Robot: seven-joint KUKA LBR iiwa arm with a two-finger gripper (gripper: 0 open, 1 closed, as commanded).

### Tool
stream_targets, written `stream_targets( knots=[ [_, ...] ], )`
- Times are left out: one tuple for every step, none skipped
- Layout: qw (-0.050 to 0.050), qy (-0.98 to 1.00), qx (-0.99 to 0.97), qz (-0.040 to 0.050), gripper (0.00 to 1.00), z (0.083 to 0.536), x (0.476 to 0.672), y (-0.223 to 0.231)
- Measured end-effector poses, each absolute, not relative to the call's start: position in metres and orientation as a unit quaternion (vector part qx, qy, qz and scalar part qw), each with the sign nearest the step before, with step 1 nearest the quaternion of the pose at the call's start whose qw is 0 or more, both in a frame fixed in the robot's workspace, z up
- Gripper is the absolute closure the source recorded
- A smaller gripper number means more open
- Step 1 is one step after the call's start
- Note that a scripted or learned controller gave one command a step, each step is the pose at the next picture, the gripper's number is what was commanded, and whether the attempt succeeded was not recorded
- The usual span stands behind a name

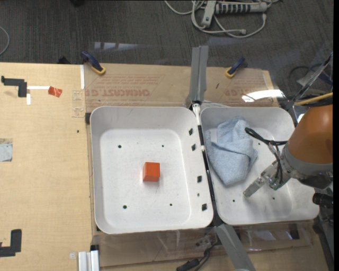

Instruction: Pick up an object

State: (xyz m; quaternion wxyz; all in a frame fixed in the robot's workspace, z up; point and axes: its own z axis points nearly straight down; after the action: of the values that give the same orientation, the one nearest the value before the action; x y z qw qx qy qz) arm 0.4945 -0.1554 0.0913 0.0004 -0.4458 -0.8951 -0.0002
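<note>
Where the slanted view comes nearest, along the bottom edge: a tan surface (42, 174) on the left, two shallow white bins side by side on brown cardboard (143, 87).

Left bin (100, 174): one orange-red cube (151, 172), alone near the middle of the floor, slightly toward the near wall, touching nothing else.

Right bin (233, 214): gripper (258, 186) low over the floor, in the near half, reaching in from the right below the orange band (315, 137) of the grey arm. Cannot tell whether the fingers are apart or together; one grey tip visible, pointing down and to the left, nothing seen between them. Just beyond and left of it, a crumpled pale blue cloth (230, 151), bunched against the divider side of the bin, near the gripper but apart from it.

Farther back: two blue and yellow clamps (92, 62) at the far edge of the cardboard, a grey metal post (198, 74) rising between the bins, a small red tag (54, 91) on the tan surface at far left.

Farthest: dark carpet (132, 26), white cables and a power strip (235, 7).
</note>
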Motion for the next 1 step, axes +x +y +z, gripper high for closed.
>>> stream_targets(
  knots=[
    [-0.001,-0.894,-0.447,-0.0006,1.0,0.1006,0.4952,-0.1564]
  ],
)
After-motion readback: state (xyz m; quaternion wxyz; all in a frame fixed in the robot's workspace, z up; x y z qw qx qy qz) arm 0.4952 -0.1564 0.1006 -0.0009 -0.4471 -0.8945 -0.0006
